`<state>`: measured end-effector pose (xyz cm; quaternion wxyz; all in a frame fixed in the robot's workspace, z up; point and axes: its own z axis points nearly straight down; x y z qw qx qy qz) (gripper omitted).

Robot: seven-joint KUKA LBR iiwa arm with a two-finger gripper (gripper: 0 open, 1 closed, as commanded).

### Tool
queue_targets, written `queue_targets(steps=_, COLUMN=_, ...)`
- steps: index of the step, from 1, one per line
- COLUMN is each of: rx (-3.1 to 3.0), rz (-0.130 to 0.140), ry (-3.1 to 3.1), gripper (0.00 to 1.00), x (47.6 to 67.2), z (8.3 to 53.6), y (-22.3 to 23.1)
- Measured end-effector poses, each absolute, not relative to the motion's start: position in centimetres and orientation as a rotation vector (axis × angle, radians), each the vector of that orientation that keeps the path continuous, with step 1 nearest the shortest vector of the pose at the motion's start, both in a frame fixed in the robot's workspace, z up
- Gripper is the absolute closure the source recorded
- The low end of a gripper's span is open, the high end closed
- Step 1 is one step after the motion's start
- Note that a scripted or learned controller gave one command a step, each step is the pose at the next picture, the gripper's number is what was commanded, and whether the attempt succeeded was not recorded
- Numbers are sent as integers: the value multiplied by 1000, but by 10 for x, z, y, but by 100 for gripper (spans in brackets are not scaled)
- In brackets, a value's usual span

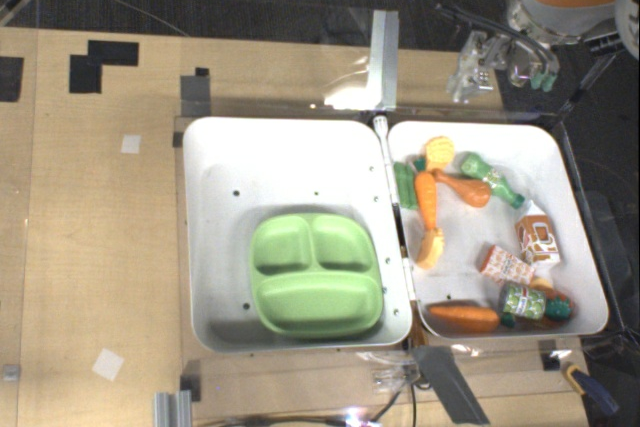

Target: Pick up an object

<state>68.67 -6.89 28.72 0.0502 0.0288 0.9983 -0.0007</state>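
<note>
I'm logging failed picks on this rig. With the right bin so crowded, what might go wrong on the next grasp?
1. The carrot touches the drumstick and the green piece, so a pick may snag two things or nudge them.
2. The orange item lies against the right bin front wall, leaving the gripper little room.

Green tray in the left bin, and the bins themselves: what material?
Green tray: looks like moulded plastic, matte to satin; rounded compartment walls, uniform colour, soft highlights. Left bin and right bin: likely thin formed white plastic, semi-gloss; rounded corners, faint sheen. Painted metal can't be ruled out.
</note>
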Motion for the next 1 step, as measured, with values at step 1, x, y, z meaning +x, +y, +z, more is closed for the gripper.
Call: queue_targets(steps=1, rx=-665, rz=-5, ry=3060, gripper=100, x=654, z=256, y=-125)
